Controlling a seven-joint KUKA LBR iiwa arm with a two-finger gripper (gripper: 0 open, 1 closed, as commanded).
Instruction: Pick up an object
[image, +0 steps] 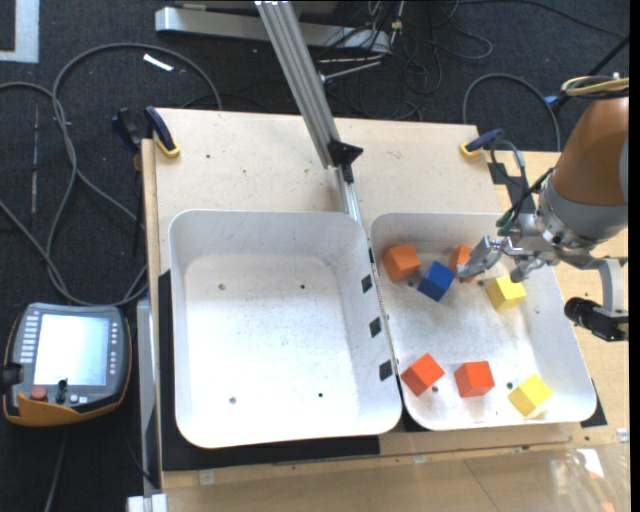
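Note:
My gripper (500, 266) hangs low over the back of the right bin (560, 330), its two fingers spread apart and open. Nothing sits between them. A yellow cube (506, 292) lies just in front of the fingertips. A small orange cube (461, 257) is partly hidden beside the left finger (479, 263). Further left lie a blue cube (436, 281) and an orange cube (402, 261). Near the bin's front edge sit an orange cube (423, 373), a red-orange cube (474, 378) and a second yellow cube (529, 395).
The left bin (200, 300) stands beside the right one, sharing a raised middle wall (375, 310). A slanted metal rail (305, 85) reaches in from the back. A teach pendant (65, 362) lies on the floor at left. Clamps (160, 135) hold the board's back corners.

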